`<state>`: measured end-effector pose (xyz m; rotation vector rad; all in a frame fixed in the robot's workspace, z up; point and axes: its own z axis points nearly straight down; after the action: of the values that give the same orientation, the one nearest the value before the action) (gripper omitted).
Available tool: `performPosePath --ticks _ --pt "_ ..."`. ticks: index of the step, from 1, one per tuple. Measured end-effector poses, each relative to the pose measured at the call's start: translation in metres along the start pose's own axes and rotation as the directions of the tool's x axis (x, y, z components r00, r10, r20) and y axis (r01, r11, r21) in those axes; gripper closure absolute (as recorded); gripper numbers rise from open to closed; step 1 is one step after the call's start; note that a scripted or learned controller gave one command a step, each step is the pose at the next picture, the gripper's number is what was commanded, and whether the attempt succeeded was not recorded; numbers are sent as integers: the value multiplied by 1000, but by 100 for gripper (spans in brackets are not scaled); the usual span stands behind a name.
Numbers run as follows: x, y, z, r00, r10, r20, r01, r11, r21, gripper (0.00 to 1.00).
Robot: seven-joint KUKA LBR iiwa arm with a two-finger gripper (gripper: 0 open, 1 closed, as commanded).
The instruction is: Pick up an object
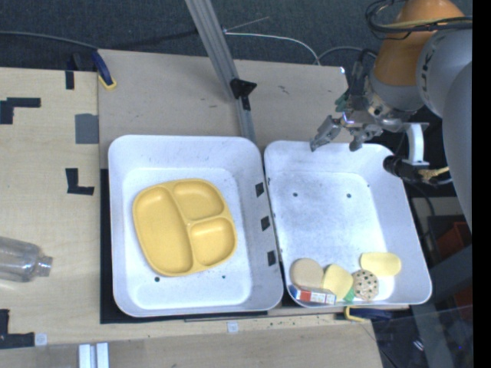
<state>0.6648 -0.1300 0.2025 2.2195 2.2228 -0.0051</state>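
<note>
Though the gripper hangs with its two fingers spread wide and nothing between them, it sits over the far rim of the right bin, well apart from anything it could take; directly below and ahead of it lies only bare, speckled white bin floor, smooth and shallow with rounded corners. The candidates are clustered at the opposite, near edge of that bin, well away from the fingers: a tan round piece, a pale yellow wedge, a speckled cookie, a yellow disc and a flat red-and-white packet; they look like small, smooth toy foods, touching or overlapping one another. Farther off, to the gripper's side in the left bin, rests a yellow divided tray, glossy, with three hollows. My judgement is that a descent from here would close on nothing; and at the pile, crowding against the bin wall could block one finger, or low rounded pieces could slip out as the fingers close; the tray seems too broad to span.
</note>
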Motion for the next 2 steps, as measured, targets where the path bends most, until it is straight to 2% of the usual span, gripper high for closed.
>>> performPosePath --ticks 1,2 --pt "42 -12 118 1000 -1 -1 1 1000 2 0" --pt "-1 -83 114 1000 6 -1 -6 1000 3 0"
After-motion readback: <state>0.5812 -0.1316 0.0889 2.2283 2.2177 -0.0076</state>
